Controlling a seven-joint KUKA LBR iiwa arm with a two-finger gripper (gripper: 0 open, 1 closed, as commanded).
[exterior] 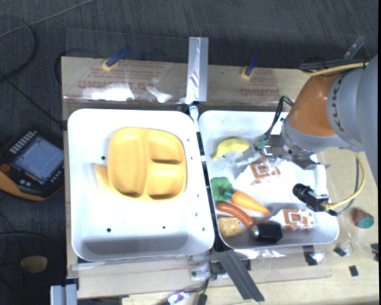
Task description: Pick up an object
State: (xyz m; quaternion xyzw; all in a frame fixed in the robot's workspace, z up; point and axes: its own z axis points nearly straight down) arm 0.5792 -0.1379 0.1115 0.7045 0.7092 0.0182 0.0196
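I am watching the arm [333,110] reaching in from the right of the frame, its orange band hanging over the upper right part of the right bin [209,122]. The end effector [267,161] is sitting low in the middle of that bin, among the clutter, and from this slanted overhead angle I cannot tell what state it is in or whether anything is caught in it.

The candidates for picking are all crowding the right bin. A yellow banana-like piece [230,147] is lying near the upper left of that bin, just beside the end effector. Below it, a carrot [246,201] with green leaves [221,188] is lying at a slant, and a red-orange chilli-shaped piece [235,213] is running alongside it. A potato [228,226] is resting at the lower left corner, with a black cylinder [267,232] next to it and a white box with orange print [297,218] to the right. They are bunching toward the lower edge, probably because the bin floor lets loose things slide together.

The left bin [82,170] is carrying a yellow divided tray [146,162], sitting face up near its centre, well apart from the arm.

I am judging this as the approach or descent stage: the end effector is positioning near the banana, and with neighbours this close, a clean grasp is looking uncertain.
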